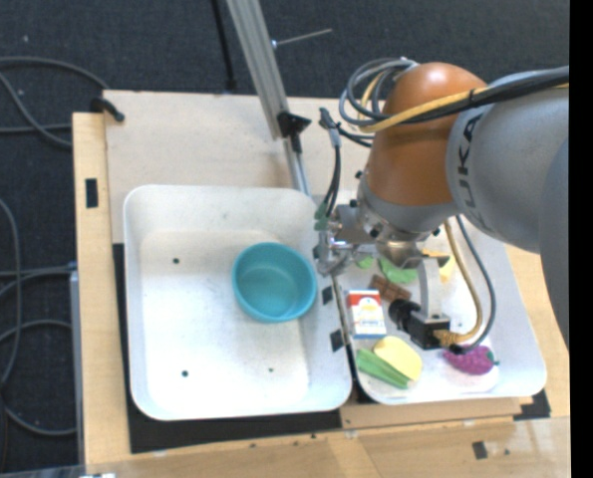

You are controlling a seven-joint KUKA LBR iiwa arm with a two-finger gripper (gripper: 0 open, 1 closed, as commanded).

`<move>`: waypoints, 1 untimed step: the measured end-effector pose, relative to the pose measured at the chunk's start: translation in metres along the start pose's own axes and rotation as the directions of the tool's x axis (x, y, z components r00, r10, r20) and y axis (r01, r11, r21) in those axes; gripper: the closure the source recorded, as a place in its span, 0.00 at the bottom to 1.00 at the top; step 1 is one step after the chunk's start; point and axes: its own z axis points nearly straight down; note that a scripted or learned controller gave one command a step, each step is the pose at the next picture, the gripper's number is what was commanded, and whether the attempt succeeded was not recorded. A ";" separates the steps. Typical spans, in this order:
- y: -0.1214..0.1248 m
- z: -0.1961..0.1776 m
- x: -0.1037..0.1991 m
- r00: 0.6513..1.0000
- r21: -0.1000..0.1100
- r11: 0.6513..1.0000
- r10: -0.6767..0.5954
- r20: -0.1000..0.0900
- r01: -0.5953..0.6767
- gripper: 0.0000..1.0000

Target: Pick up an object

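A teal bowl [274, 282] stands upright in the left bin [176, 366], near its right wall. My gripper [332, 251] hangs low over the ridge between the two bins, just right of the bowl's rim. Under and beside the wrist, the right bin [520, 357] holds a small red and white box [366, 312], a yellow piece [403, 357] with a green piece [376, 365] against it, a purple toy [470, 359] and another green piece [394, 270]. The arm hides the back of the right bin.
A slanted metal post [261, 58] rises from the bench behind the bins. The tan bench top [176, 137] runs around both bins, and cables lie on the dark floor at the left.
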 end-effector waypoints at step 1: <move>-0.022 0.016 0.046 1.000 0.002 1.000 0.002 0.002 -0.002 1.00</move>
